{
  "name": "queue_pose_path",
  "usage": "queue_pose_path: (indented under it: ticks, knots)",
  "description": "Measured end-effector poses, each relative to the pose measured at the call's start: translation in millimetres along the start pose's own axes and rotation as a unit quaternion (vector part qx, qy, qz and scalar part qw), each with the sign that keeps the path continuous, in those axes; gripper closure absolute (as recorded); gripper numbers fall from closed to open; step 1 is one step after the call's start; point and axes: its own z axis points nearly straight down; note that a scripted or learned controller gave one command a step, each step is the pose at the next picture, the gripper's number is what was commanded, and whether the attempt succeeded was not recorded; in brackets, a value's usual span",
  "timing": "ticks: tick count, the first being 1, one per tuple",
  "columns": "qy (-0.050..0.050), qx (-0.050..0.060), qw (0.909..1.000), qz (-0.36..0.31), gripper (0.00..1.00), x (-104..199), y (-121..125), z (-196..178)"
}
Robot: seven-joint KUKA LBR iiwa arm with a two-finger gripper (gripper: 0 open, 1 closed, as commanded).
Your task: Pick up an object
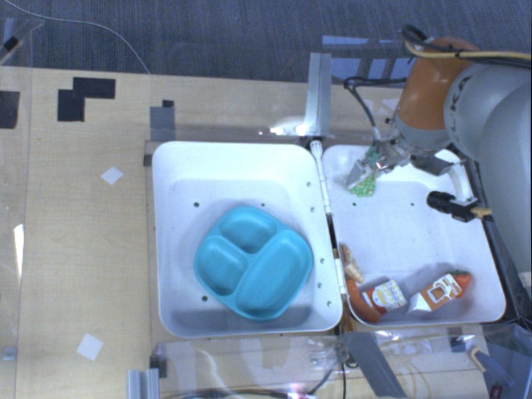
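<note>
From my console the biggest thing is the arm (pixel 482 98), grey with its orange band, filling the 2 o'clock corner and reaching in over the right bin (pixel 416 223). The left bin (pixel 183 223) sits beside it, touching along the middle divider, and carries a blue divided plate (pixel 253 262) toward its 5 o'clock part. In the right bin, along the 6 o'clock wall, I see an orange-and-white carton (pixel 442 292), a smaller yellow-labelled carton (pixel 388 293) near it, and a reddish sausage-shaped item (pixel 363 299) at the 7 o'clock corner. The gripper (pixel 371 170) hangs over the right bin's 11 o'clock corner, and a small green object (pixel 364 186) lies just under its tips. It looks touched, perhaps pinched, but I cannot tell how the pincer stands.
</note>
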Motion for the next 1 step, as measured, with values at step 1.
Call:
queue_pose_path:
  ticks: [1]
  knots:
    - [0.003, 0.002, 0.9816, 0.191, 1.0, 64.8, 26.8, -85.3]
